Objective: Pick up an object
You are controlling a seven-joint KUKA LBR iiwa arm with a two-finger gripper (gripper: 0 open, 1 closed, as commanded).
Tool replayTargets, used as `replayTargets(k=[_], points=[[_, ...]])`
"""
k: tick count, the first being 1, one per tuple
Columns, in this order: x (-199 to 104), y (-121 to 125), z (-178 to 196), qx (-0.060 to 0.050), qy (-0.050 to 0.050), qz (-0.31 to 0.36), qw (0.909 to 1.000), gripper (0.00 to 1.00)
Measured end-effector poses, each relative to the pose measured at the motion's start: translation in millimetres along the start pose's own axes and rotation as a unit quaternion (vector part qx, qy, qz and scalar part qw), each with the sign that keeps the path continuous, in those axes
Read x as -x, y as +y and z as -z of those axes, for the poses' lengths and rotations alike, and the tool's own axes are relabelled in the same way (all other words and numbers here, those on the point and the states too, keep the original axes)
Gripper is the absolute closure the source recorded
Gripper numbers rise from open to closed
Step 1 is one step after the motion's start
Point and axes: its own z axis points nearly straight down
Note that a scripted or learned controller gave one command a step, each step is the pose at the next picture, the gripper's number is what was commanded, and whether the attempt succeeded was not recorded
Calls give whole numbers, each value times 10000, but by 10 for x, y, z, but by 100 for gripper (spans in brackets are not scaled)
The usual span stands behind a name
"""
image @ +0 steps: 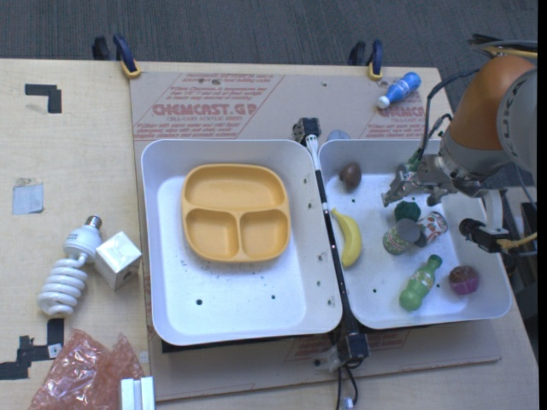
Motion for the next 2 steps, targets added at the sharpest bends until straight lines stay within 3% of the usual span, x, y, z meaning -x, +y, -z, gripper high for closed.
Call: replayTargets(k=[1, 2], points=[[132, 381, -103, -3, 2, 23, 10000, 0], [136, 382, -2, -3, -6, 32, 10000, 100]])
